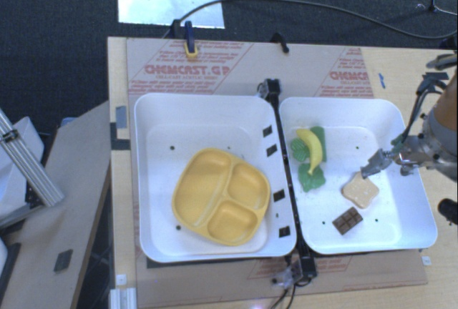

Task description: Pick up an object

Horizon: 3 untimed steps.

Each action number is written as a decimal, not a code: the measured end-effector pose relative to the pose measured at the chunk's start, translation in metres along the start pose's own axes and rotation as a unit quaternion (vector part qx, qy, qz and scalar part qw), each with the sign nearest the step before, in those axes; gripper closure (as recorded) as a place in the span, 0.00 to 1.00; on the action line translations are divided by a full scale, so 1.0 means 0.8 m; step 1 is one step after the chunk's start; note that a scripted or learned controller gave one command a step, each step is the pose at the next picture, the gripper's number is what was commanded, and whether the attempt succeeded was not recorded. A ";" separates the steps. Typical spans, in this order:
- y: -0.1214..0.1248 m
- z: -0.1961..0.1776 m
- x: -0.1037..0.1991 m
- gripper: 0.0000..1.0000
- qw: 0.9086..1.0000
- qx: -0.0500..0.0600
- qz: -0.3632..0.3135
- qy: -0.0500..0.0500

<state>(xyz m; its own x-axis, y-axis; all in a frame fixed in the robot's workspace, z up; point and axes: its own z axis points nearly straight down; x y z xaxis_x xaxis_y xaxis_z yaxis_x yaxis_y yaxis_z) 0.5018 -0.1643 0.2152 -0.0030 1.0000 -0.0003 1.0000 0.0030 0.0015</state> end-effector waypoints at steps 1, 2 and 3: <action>0.004 0.055 -0.007 0.00 1.000 0.001 0.001 0.000; 0.006 0.132 0.000 0.00 1.000 0.002 0.001 0.001; 0.008 0.161 -0.001 0.00 1.000 -0.001 0.001 -0.001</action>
<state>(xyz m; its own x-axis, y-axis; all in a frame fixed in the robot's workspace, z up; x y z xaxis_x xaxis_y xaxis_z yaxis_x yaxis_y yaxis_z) 0.5083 -0.1650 0.0862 -0.0016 1.0000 -0.0015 1.0000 0.0016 0.0041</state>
